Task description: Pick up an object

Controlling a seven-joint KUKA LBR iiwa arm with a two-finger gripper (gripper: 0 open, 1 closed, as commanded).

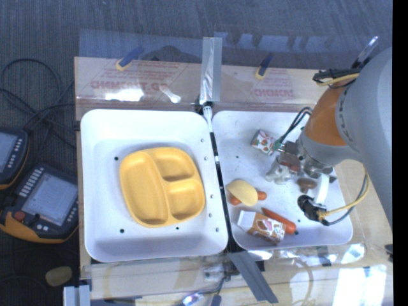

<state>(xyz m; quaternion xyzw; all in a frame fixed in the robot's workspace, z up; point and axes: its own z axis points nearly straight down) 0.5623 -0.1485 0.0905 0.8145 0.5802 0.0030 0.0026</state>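
Right bin (338, 231): your claw (288, 166), grip unclear, hovers near the small carton (262, 141); light, stiff, pinch its flat sides

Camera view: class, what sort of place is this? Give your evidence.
Probably a robotics lab test bench: a grey arm works over two white bins, and handheld control pendants with cables lie on carpet.
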